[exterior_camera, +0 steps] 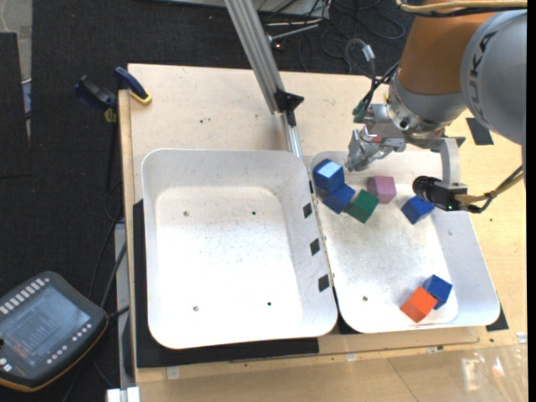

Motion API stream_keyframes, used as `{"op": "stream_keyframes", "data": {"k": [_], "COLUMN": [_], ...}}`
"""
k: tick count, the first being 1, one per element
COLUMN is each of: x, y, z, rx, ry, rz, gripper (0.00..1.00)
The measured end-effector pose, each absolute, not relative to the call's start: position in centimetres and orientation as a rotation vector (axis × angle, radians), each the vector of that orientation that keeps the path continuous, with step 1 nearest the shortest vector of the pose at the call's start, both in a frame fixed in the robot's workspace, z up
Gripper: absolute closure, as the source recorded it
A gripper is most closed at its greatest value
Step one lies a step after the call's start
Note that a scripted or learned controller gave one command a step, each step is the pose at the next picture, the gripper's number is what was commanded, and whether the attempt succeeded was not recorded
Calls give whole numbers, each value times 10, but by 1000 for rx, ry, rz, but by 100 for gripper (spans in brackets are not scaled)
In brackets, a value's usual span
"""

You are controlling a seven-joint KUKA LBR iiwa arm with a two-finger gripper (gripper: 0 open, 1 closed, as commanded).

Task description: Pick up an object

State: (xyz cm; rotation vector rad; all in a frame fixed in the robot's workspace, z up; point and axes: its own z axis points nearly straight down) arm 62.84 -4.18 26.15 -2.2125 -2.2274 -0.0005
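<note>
Bins (226, 182) on plywood bench (209, 107) — cables (301, 11) behind

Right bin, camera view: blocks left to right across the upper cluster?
Light blue block → dark blue block → green block → pink block → blue block. The gripper hangs over the cluster's left part, above the right bin.

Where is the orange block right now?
The orange block sits in the right-hand bin, near its front right corner in the camera view. A blue block touches it just behind, far from the cluster of blocks at the bin's back.
</note>
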Motion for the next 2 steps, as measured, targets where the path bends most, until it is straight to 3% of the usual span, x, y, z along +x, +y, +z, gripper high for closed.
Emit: {"op": "stream_keyframes", "data": {"k": [1,2], "x": [618,594], "y": [9,56], "z": [265,249], "rx": [-2211,-2211], "ry": [-2229,-2227], "rz": [-1,3], "gripper": [100,100]}}
